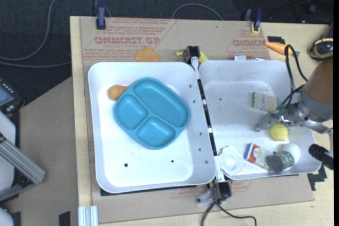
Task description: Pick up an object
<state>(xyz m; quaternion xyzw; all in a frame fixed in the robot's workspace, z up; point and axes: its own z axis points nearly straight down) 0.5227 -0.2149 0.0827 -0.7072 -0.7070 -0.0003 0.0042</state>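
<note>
blue tray (152, 111), yellow ball (279, 132), white bins (106, 166)

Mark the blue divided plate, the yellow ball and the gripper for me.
blue divided plate (152, 112), camera view, on the ridge where its three compartments meet.
yellow ball (279, 132), camera view, on the middle of its top face.
gripper (271, 120), camera view, between its fingertips, just above the ball.

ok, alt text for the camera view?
The gripper is low in the right bin, just above a yellow ball, with small packets nearby. The left bin holds a blue divided plate.
</note>
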